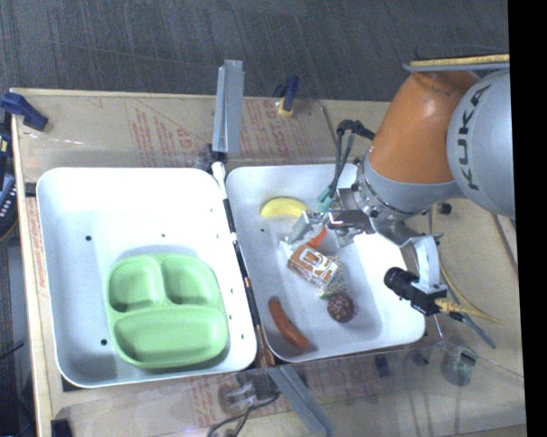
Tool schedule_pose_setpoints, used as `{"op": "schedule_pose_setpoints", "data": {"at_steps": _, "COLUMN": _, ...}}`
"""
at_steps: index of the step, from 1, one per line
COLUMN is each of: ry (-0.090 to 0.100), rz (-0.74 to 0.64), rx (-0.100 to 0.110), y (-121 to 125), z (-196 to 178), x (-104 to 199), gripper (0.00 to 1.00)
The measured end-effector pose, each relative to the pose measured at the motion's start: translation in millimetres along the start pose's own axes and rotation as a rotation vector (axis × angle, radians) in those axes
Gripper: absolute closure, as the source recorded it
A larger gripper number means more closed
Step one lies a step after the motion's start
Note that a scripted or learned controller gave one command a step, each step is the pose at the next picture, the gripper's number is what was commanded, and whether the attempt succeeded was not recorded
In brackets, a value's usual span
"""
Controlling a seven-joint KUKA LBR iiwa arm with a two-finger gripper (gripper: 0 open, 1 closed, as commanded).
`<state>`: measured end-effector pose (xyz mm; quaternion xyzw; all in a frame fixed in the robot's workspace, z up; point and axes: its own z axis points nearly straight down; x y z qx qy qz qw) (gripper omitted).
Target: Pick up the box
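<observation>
The claw sits low in the right bin, its state impossible to tell from this slant. The box, orange and white in a clear wrap, lies just below and slightly left of it, touching or nearly so; nothing shows as gripped. Its long axis runs diagonally, upper left to lower right. A banana lies just up-left, a dark ball beyond the box, a sausage farther down-left. Floor smooth; room tight.

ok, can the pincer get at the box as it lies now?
Probably yes: the pincer hangs right at the box in the right bin, its top bare; the banana and dark ball lie apart.
</observation>
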<state>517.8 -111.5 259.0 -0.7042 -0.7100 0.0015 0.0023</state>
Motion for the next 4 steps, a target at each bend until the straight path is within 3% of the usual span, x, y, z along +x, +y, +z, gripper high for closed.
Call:
{"op": "schedule_pose_setpoints", "data": {"at_steps": 1, "ry": -0.002, "rz": 0.012, "rx": -0.001, "y": -24, "z": 57, "x": -70, "gripper": 0.00}}
{"op": "schedule_pose_setpoints", "data": {"at_steps": 2, "ry": -0.003, "rz": -0.071, "rx": -0.010, "y": -11, "z": 164, "x": -84, "gripper": 0.00}}
{"op": "schedule_pose_setpoints", "data": {"at_steps": 3, "ry": -0.008, "rz": -0.078, "rx": -0.012, "y": -10, "z": 153, "x": -86, "gripper": 1.00}}
{"op": "schedule_pose_setpoints", "data": {"at_steps": 4, "ry": 0.000, "rz": -0.042, "rx": -0.004, "y": -5, "z": 39, "x": -39, "gripper": 1.00}}
